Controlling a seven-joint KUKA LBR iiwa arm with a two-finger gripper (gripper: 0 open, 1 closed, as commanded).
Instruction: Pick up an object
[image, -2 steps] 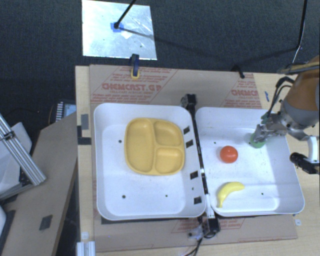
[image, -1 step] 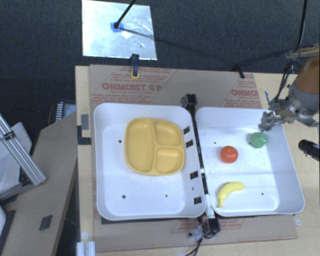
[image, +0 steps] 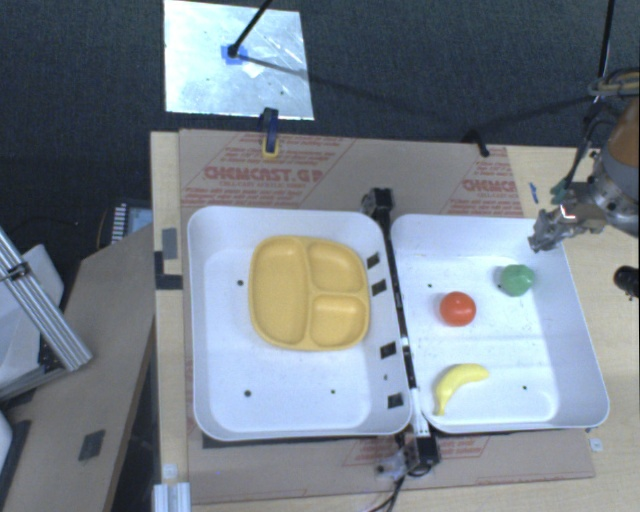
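Three items lie in the right bin (image: 560, 400): a green round object (image: 516, 280) at the upper right, a red-orange tomato (image: 458, 309) near the middle, and a yellow banana (image: 456, 383) toward the front left. My gripper (image: 546, 236) hovers at the bin's far right corner, just up and right of the green object, with nothing visibly between its fingers. The arm reaches in from the right edge.
The left bin (image: 215, 380) holds a yellow divided plate (image: 308, 293). A black hinge strip (image: 392, 310) runs between the two bins. Cardboard lies under both bins, and a shiny metal sheet (image: 240, 60) sits at the back.
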